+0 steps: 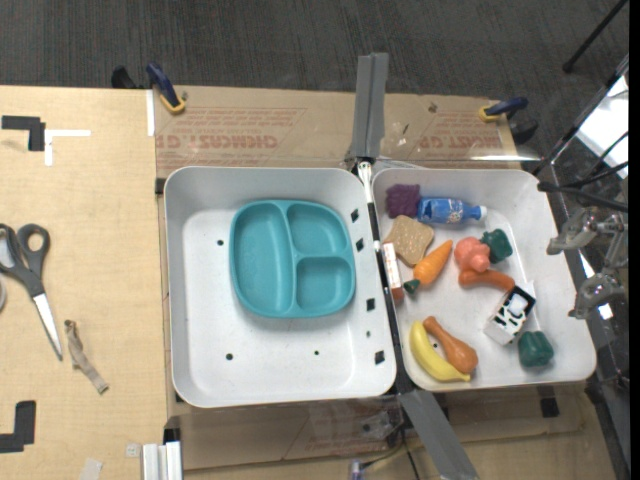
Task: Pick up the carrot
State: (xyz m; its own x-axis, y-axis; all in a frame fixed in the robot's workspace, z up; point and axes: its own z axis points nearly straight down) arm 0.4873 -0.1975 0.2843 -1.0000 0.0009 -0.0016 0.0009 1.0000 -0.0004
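Dark carpet is seen behind a wooden bench [90, 268] on which two shallow white bins are set side by side over cardboard, w/ scissors [32, 273] left lying on the bare wood. A teal divided plate [293, 258] is held by the left bin [190, 298]; toy food is scattered through the right bin [560, 363]. The carrot [432, 262] is found in the right bin's left half, approx. mid-depth, laid at a slant w/ its green stub toward the centre divider and its orange body touching the lower-right edge of a bread slice [409, 238]. A blue bottle [449, 210] is seen just above, a banana [436, 358] well below, and a pink-orange toy [472, 254] just beside the carrot's tip. What appears to be the gripper [590, 258] is parked at the right edge, outside the bin's right wall and well apart from the carrot; how far it is open cannot be told, and nothing is seen to be held by it. The task is judged to be at its opening step, approach not yet made. For the next move, travel across the bin toward the left is called for, w/ a descent over the carrot's thicker middle and the closing direction set across its slanted axis. Care is needed so that the bread and the pink-orange toy are not caught too.
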